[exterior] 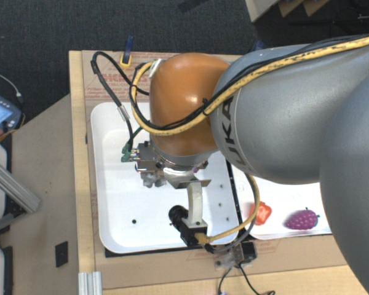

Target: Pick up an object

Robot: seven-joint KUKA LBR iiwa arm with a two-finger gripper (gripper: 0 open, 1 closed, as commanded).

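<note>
The bench (pixel 80 165) is pale wood under two white bins. The left bin (pixel 111 165) shows bare floor around my gripper (pixel 163 176), which hangs over its middle. My own wrist hides it, so I cannot tell whether it is open or closed. The things worth taking lie in the right bin (pixel 280 224): a red piece (pixel 262 213), then purple grapes (pixel 302 219) near it. I judge I should cross over, centre above one and descend straight.

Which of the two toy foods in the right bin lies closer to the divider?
The red-orange piece, right beside the divider; the purple grape bunch lies farther right.
</note>
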